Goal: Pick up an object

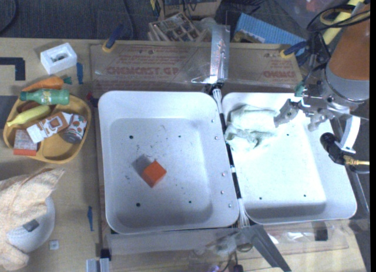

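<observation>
An orange cube (154, 173) lies in the left bin (117, 206), a little left of its middle. A crumpled white and pale green cloth-like item (249, 125) rests in the right bin (294, 188), against its back left corner. My gripper (300, 116) hangs over the back right part of the right bin, just right of the crumpled item. It is open, and nothing sits between its fingers (285, 113).
A yellow bowl (53, 153) of toy food stands left of the bins. A small white box (59, 57) sits at the back left, and a pale cloth (26, 206) lies at the front left. Flattened cardboard (153, 65) lies behind the bins.
</observation>
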{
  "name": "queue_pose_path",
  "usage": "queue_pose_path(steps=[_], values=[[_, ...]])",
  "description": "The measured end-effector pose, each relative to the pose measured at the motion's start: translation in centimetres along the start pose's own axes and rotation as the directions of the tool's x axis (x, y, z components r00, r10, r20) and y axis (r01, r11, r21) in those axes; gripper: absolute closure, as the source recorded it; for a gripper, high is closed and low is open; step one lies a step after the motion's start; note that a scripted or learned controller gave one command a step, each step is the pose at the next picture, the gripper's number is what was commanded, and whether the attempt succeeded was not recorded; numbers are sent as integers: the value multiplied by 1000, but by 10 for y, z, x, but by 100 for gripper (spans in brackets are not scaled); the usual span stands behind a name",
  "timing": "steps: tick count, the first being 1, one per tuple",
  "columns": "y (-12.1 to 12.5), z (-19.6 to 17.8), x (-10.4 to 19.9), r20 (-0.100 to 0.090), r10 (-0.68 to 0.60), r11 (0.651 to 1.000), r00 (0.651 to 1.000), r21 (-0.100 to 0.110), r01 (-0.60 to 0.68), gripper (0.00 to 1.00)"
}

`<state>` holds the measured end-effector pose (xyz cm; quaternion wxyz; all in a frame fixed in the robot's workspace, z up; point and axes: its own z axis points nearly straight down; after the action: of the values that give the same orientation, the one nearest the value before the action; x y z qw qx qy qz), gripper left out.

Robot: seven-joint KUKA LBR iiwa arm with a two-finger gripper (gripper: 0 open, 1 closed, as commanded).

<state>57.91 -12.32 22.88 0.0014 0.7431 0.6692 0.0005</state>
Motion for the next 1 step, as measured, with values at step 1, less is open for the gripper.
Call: queue_pose_path(steps=[1], values=[[16,133,6,-1,-151,989,989,-3,151,0]])
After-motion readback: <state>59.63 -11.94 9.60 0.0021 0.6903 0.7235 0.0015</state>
